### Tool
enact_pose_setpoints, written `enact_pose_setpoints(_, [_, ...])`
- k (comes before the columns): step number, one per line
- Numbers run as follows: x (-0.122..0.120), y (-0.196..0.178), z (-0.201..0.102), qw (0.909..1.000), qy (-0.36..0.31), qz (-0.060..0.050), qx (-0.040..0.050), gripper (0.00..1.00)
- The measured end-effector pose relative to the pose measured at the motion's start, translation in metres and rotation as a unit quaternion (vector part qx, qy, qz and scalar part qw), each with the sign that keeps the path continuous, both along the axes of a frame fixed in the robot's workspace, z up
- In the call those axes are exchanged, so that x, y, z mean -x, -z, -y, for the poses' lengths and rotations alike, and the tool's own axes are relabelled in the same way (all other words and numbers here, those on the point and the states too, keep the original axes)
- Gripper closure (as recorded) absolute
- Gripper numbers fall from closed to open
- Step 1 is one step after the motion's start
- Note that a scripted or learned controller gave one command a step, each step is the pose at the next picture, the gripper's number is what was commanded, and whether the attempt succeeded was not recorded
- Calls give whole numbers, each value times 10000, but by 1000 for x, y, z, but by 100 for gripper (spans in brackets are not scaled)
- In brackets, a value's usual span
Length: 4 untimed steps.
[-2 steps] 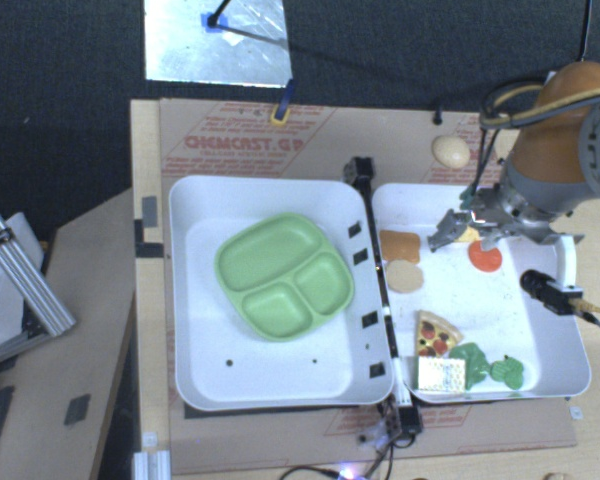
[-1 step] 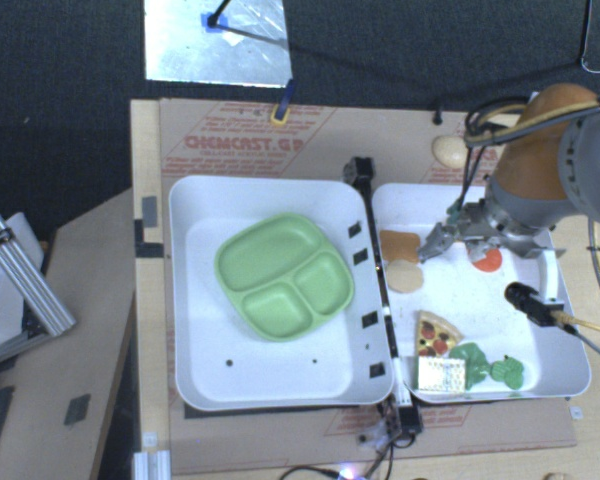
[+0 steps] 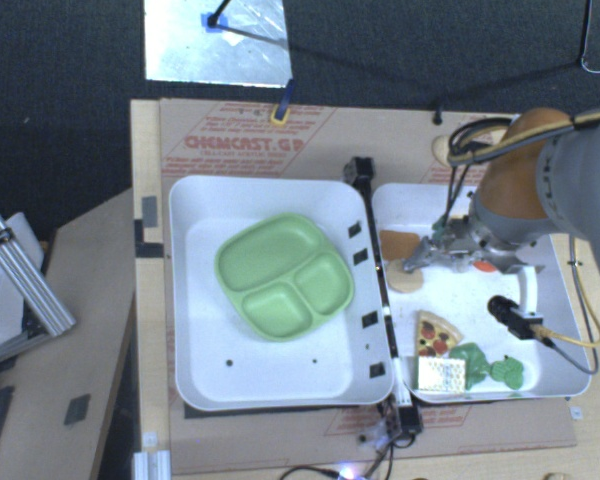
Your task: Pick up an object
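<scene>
The hand (image 3: pixel 417 261) sits low in the right bin (image 3: pixel 555 368), reaching leftward from the grey arm (image 3: pixel 570 183) with its orange band (image 3: pixel 515 178). Its metal tip points at the bin's left side, just above a round tan disc (image 3: pixel 405 280) and just beside a brown slab (image 3: pixel 398 243) that lies against the bin's left wall. Whether the hand is open or closed cannot be told from this slant, and nothing is seen between its fingers. A small red piece (image 3: pixel 486 264) peeks out under the wrist.

Nearer the front of the same bin lies a toy pizza slice (image 3: pixel 435 334), and in front of it a pale speckled square (image 3: pixel 441 374). Green leafy pieces (image 3: pixel 485 365) rest just to the right of those, near the bin's front rim. A black cable plug (image 3: pixel 510 316) hangs over the bin's right half.

The left bin (image 3: pixel 195 368) holds a light green divided plate (image 3: pixel 284 276), lying flat near its middle. Both bins rest on a cardboard sheet (image 3: pixel 240 143) on the counter (image 3: pixel 145 183). Behind it, a shiny foil square (image 3: pixel 218 28) lies on dark carpet.
</scene>
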<state>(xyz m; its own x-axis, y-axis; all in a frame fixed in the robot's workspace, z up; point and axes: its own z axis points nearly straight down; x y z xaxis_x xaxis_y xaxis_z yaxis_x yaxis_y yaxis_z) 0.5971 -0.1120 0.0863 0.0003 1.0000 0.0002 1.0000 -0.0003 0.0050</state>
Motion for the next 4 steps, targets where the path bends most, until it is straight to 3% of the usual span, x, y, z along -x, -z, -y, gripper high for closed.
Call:
enact_pose_setpoints(1, [-2, -14, 1, 10000, -5, 31, 8, 100])
enact_pose_setpoints(3, [-1, -132, 2, 10000, -23, 14, 8, 100])
enact_pose_setpoints(4, [-19, -127, -53, 10000, -53, -13, -9, 100])
